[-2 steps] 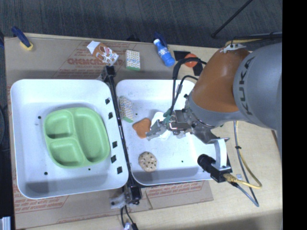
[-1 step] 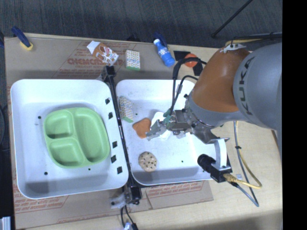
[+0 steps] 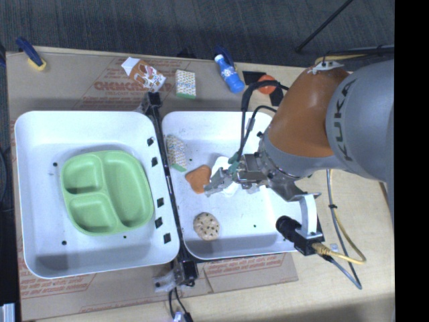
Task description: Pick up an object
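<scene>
My gripper (image 3: 216,182) hangs over the right bin (image 3: 201,123) beside an orange piece (image 3: 198,178); I cannot tell its state, and the arm hides the bin's right side.

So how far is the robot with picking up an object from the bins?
Done: the arm has reached into the right bin, and its gripper sits low beside the orange piece. In hand: nothing is visibly held. Left: grasp and lift something; the orange piece and the cookie lie on the bin floor, and the green tray is in the left bin.
</scene>
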Controlling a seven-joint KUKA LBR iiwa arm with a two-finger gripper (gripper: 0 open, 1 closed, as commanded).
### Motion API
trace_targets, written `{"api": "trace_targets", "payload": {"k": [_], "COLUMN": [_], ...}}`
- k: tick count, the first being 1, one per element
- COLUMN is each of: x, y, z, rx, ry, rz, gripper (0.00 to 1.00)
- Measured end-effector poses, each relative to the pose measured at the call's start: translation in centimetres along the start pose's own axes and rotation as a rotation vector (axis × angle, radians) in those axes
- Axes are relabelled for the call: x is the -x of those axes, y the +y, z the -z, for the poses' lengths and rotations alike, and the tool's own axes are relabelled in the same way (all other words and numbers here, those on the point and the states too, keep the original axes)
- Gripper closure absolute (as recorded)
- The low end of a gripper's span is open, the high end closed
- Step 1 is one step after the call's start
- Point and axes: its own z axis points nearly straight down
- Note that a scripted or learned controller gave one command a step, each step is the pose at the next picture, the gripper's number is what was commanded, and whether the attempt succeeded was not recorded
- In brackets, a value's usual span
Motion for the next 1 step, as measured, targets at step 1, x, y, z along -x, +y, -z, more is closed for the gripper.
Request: {"api": "trace_targets", "payload": {"k": [1], "x": [0.0], "y": [0.0], "z": [0.0], "rx": [0.0], "ry": [0.0], "rz": [0.0], "gripper": [0.0]}}
